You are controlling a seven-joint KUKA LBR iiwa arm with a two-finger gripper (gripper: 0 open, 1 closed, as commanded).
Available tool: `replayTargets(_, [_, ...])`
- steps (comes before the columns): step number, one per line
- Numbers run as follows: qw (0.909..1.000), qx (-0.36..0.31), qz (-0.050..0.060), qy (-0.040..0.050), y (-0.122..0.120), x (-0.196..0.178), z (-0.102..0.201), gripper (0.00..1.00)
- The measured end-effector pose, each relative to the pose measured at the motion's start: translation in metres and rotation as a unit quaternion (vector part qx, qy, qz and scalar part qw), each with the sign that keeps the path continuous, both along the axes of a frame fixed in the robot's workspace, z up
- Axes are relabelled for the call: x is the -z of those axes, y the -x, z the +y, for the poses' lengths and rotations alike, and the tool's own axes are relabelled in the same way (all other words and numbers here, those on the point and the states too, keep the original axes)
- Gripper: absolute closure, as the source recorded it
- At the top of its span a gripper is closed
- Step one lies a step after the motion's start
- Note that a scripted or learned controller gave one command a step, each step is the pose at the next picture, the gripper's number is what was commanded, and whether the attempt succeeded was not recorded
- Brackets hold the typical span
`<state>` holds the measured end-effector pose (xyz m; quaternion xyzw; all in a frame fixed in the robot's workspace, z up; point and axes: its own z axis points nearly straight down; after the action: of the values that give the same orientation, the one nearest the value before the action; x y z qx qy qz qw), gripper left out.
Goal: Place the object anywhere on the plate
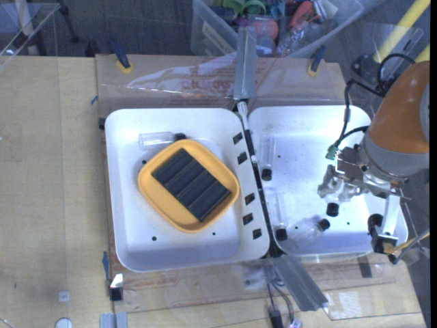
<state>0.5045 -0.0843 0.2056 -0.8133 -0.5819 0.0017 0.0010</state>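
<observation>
A yellow square plate (169, 212) with rounded corners lies in the left bin (130, 244). A black ribbed rectangular object (191, 184) rests flat on the middle of the plate. My gripper (333, 191) hangs low over the right bin (300, 125), near its right side, well apart from the plate. Nothing shows in its grasp. The grey arm with its orange band (408, 118) reaches in from the right above it.
A clear plastic tube (156, 140) lies beside the plate's far left corner. More clear items lie in the right bin (267, 157), (308, 228). A divider with black clips (249, 183) separates the bins. A tub of colourful toys (273, 9) stands behind.
</observation>
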Motion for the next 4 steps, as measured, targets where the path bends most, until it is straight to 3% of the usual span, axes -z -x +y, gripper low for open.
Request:
replayTargets(1, [1.0, 0.0, 0.0, 0.0, 0.0, 0.0, 0.0, 0.0])
replayTargets(2, [0.9998, -0.019, -0.002, 0.0002, -0.051, -0.031, -0.026, 0.0])
replayTargets(3, [0.998, -0.063, -0.002, 0.0008, -0.075, -0.005, -0.098, 0.0])
replayTargets(4, [0.9968, -0.08, -0.002, 0.0003, -0.116, -0.029, -0.12, 0.0])
